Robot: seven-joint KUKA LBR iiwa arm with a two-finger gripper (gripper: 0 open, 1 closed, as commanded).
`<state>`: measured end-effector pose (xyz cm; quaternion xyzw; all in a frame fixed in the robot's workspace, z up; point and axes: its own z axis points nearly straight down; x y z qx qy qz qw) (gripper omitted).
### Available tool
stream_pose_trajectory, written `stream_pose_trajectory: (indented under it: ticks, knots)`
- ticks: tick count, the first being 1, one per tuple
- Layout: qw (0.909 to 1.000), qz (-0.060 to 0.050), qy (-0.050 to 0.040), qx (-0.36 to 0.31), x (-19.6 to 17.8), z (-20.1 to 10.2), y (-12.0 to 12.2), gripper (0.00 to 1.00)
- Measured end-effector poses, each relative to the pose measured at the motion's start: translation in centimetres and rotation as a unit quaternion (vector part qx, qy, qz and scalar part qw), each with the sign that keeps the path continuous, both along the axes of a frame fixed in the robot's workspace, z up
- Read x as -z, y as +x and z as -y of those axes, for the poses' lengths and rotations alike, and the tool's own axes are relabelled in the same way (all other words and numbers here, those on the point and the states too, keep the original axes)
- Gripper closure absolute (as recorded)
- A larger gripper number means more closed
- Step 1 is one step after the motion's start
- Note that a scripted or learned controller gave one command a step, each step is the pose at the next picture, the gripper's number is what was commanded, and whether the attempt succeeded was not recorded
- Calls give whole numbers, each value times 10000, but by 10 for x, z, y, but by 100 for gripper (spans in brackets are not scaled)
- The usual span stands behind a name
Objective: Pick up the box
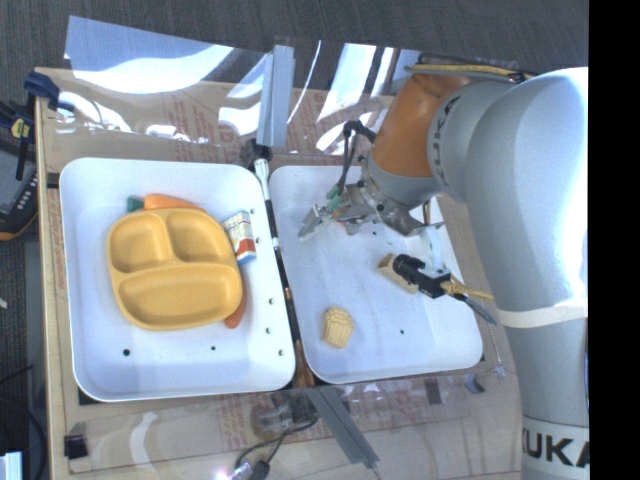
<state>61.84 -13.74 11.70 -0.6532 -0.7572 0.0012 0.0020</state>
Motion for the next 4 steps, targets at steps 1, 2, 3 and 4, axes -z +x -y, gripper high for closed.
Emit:
stream_pose_trajectory:
  ticks: [1, 2, 3, 4]
  knots:
    - [9994, 7, -3, 356, 25, 73, 37, 0]
    - [9995, 8, 5, 322, 14, 71, 38, 100]
    - [9959, 7, 4, -903, -40, -41, 16, 100]
    - [9895, 27, -3, -1446, -129, -102, 39, 100]
